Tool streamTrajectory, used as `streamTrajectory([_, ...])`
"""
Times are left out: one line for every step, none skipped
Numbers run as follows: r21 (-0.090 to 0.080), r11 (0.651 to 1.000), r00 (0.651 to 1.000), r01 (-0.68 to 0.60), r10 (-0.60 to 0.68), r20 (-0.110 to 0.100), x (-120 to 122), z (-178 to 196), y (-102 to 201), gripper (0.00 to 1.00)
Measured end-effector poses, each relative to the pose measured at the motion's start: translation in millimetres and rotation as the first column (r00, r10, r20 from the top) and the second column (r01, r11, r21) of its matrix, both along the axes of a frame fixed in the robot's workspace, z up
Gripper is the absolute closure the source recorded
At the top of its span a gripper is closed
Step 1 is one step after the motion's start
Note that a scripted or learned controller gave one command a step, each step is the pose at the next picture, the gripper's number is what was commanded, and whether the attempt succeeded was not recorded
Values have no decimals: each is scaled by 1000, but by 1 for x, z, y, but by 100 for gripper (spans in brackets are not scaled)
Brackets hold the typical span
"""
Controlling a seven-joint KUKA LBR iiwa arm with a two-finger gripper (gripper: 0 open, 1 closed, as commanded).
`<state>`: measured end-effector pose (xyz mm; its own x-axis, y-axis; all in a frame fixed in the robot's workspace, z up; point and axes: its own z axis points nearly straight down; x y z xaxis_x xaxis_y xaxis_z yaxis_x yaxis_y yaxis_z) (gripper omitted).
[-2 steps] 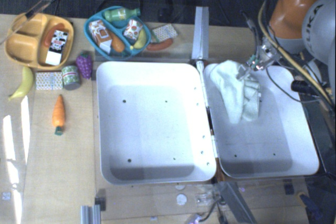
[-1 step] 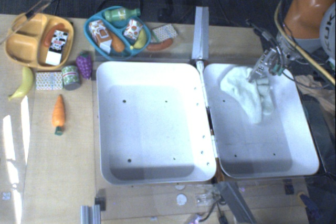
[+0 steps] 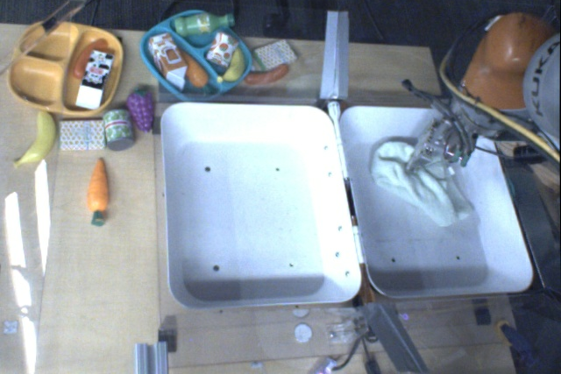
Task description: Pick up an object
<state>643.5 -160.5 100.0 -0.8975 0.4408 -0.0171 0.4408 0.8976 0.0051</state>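
Observation:
A crumpled pale grey-green cloth [image 3: 421, 181] lies in the right bin [image 3: 438, 276], toward its upper middle. My gripper [image 3: 436, 155] reaches in from the right and is down at the cloth's upper edge, touching or just above it. The cloth spreads from the gripper down and to the right.
The left bin [image 3: 254, 276] sits beside the right one, with a metal divider post [image 3: 332, 57] between their far ends. On the bench at left are a yellow tray [image 3: 63, 70], a blue tray [image 3: 197, 52] of toy food, a banana [image 3: 37, 143], a carrot [image 3: 98, 190] and grapes [image 3: 140, 109].

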Motion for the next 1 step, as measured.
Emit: streamTrajectory([3, 999, 999, 50, -50, -8, 1, 75, 48, 100])
